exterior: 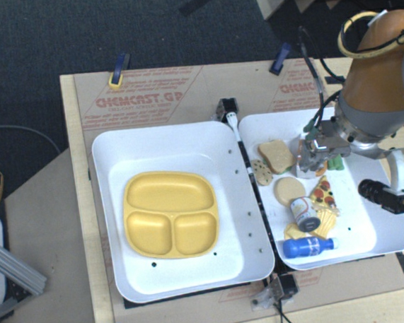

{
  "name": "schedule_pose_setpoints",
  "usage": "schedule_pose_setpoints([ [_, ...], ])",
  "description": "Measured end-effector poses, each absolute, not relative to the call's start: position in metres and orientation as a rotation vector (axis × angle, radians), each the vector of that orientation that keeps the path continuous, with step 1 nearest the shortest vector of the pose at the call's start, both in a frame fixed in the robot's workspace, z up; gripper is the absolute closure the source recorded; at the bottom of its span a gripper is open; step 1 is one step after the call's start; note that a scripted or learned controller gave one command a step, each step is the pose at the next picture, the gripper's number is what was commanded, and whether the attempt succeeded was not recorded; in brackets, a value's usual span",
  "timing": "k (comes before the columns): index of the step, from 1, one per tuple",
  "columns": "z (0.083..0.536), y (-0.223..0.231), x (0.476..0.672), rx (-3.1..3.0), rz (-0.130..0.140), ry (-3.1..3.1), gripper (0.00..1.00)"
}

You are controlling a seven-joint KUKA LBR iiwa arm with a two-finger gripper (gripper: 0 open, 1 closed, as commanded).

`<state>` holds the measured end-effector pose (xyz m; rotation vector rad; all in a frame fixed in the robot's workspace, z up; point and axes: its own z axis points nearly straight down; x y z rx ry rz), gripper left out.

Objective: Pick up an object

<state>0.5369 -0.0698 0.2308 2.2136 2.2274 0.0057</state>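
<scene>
Toy food pile (301, 197) in rt bin (387, 235), tool (314, 155) just above.

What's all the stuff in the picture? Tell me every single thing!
Bins: 2, white, side by side on the bench, left bin and right bin.
Divided plate: 1, yellow, three sections, in the left bin.
Bottle: 1, blue, lying at the right bin's near edge.
Can: 1, silver, lying above the bottle.
Toast slice: 1, tan, upper left of the right bin.
Round biscuit: 1, beige, below the toast.
Pizza slice: 1, red and yellow, mid right bin.
Green piece: 1, under the gripper, kind unclear.
Clamps: 2, blue, back of bench.
Arm: 1, grey and orange, from the right.
Gripper: 1, over the right bin.
</scene>
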Motion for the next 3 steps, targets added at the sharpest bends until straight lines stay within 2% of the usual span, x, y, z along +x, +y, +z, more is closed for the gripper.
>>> schedule_pose_setpoints([
  [1,0.214,-0.085,0.539,2.225,-0.004,2.221,1.0],
  [2,0.231,-0.073,0.536,2.217,0.004,2.222,1.0],
  [3,0.224,-0.084,0.551,2.22,0.002,2.219,1.0],
])
